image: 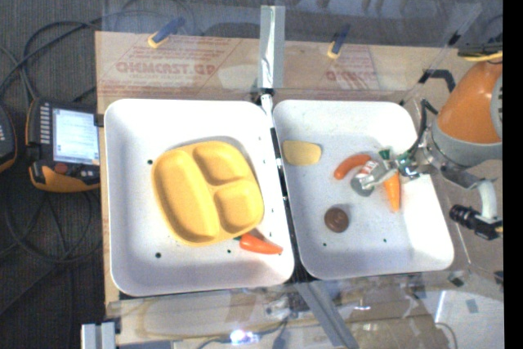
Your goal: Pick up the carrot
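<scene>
The carrot (393, 191) is a short orange cone lying in the right bin (425, 245), near that bin's right wall, tip pointing toward the front. My gripper (368, 177) reaches in from the right and sits low over the bin floor, just left of the carrot's thick end and close against it. An orange-red elongated piece (350, 166) lies right beside the gripper on its left. The arm's orange and grey wrist (470, 114) stands over the bin's right rim.
A brown round disc (336, 218) and a pale yellow flat piece (301, 152) also lie in the right bin. The left bin (131, 257) holds a yellow divided plate (210, 190) and a red-orange piece (260, 243) at its front right.
</scene>
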Robot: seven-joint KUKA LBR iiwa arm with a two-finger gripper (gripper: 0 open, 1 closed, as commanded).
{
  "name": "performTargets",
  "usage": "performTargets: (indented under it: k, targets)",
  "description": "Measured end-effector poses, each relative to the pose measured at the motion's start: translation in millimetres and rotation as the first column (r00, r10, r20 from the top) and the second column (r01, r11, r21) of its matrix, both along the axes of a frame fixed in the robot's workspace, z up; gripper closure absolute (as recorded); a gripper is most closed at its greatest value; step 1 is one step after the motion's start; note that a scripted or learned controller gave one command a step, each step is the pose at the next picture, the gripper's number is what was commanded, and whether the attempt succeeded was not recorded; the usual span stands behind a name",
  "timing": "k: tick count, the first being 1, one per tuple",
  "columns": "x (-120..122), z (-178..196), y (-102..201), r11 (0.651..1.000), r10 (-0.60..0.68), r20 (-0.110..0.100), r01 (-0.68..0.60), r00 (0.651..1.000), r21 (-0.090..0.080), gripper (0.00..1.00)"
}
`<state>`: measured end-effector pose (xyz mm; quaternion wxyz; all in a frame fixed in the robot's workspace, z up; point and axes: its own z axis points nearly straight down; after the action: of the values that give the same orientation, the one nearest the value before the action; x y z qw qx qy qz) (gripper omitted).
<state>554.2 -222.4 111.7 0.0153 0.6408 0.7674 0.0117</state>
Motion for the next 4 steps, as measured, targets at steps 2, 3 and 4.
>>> performTargets:
  k: [2,3,4]
  targets:
    - [69,1,-6,0.936,0.351,-0.006,-0.351,0.936,-0.026,0.0]
    - [70,1,-9,0.888,0.458,-0.006,-0.457,0.889,-0.04,0.0]
    - [68,2,-10,0.861,0.507,-0.005,-0.507,0.862,-0.047,0.0]
